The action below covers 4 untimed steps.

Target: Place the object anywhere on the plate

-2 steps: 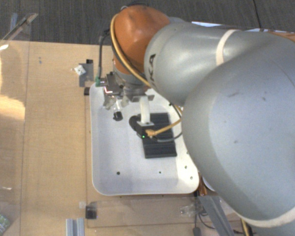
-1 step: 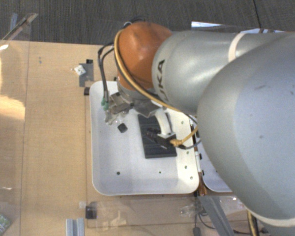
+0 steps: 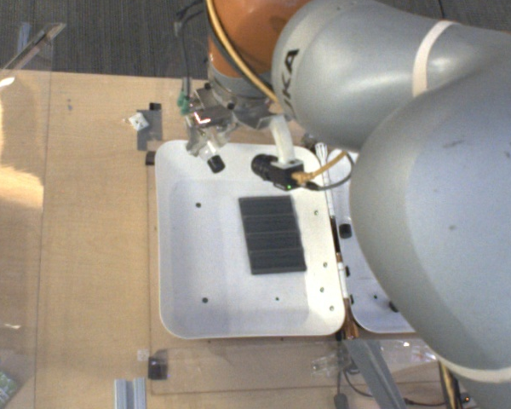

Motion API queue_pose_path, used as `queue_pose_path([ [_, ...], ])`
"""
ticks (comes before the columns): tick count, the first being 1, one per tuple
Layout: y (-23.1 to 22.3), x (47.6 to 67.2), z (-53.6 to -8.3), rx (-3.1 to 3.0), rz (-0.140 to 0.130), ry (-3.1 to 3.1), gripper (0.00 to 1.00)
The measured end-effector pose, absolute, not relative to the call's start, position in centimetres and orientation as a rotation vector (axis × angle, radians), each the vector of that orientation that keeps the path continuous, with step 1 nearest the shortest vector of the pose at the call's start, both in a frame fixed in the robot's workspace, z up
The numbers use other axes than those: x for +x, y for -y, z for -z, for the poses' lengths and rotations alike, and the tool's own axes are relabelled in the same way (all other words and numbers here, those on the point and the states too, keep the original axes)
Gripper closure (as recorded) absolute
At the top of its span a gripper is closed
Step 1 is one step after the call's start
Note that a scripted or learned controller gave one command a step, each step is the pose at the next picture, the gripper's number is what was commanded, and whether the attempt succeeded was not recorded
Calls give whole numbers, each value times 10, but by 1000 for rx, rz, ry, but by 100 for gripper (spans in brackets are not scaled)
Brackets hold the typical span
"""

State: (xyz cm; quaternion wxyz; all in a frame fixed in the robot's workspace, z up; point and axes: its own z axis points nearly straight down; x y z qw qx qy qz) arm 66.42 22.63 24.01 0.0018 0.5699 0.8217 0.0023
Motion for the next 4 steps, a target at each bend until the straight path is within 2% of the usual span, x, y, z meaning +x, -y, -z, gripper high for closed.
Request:
queue_pose_path([
  [1, -223, 668, -183, 1998, -2, -2423, 100],
  [2, -219, 669, -155, 1440, -4, -2790, 100],
  [3, -222, 660, -120, 485, -5, -3098, 100],
  [4, -237, 617, -145, -799, -6, -3028, 100],
])
